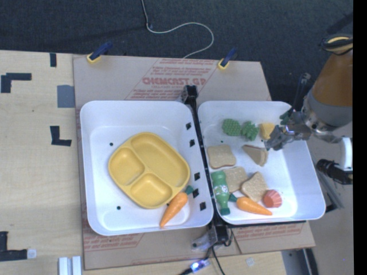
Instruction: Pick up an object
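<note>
Where the bench is nearest to the camera: an orange carrot (174, 209) is lying in the left bin (92, 153), by its near wall; its top is touching the yellow plate (149, 168)
Right bin (301, 176), near side: a second carrot (252, 205) is lying flat; a small red piece (272, 198) is sitting just beside it; a green bottle (219, 191) is lying by the wall between the two bins
Bread: two tan slices (255, 185) are lying side by side just past the second carrot; a third slice (221, 155) is lying farther back; a tan wedge (256, 153) is lying near it
Yellow plate: it is sitting in the middle of the left bin; it is showing three hollows
Far side of the right bin: two bumpy green pieces (232, 126) are lying side by side; a small yellow piece (266, 130) is sitting next to them
Gripper (278, 137): it is hanging low over the right bin, just beside the small yellow piece and the tan wedge; I cannot tell if it is open or closed; I am seeing nothing held in it
Arm (332, 90): it is reaching in from the right
Far back: a brown board (172, 79) is lying under both bins; two clips (98, 51) are holding its far edge; a thin wire (178, 27) is lying on the dark floor
</note>
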